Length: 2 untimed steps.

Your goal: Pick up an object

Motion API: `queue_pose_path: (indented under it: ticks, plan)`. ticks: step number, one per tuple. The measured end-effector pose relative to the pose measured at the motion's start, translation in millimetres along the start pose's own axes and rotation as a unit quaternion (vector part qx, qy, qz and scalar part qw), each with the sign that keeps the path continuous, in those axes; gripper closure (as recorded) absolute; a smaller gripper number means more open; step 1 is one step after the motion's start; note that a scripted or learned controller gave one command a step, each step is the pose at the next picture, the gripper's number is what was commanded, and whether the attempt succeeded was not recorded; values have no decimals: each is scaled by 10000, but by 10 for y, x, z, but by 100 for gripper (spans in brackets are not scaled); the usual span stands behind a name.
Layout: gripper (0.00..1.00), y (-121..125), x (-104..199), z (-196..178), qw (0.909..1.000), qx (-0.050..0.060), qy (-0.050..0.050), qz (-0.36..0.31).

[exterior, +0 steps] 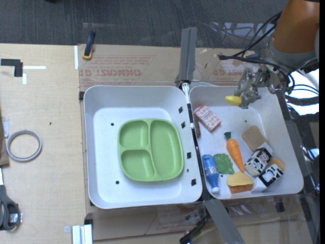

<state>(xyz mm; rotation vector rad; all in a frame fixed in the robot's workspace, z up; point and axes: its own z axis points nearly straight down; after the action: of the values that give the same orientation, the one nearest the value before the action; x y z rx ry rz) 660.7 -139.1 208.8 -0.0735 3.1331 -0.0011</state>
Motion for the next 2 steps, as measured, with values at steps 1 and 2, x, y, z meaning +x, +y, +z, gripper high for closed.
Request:
queue_pose_path:
  ticks: [1, 2]
  plan:
    - [100, 626, -26, -256, 9982, -1, 11, 591]
    - [100, 838, 71, -648, 9998, 0, 12, 210]
